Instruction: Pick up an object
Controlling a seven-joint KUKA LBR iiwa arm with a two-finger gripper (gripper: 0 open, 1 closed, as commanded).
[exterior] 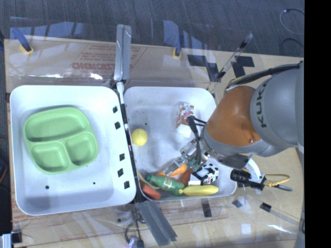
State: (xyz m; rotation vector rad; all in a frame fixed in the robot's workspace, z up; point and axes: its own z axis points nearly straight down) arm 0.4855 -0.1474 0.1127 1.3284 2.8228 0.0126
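My gripper (193,158) reaches down into the front of the right bin (155,99), just above a heap of toys. In that heap lie an orange carrot (179,171), a green bottle (164,183), a yellow banana (200,190), a black-and-white cow toy (210,174) and a red piece (150,192). The gripper tip sits over the carrot and beside the cow toy. A yellow ball (138,136) lies alone at the bin's left side. A small printed packet (184,113) and a white lump (183,130) lie further back, by the wrist.
The left bin (20,190) bears a green divided plate (61,139). A black-marked divider (122,138) separates the two bins. The arm's orange band (232,120) and grey body overhang the right bin's right side. Cables lie on the bench at the right.
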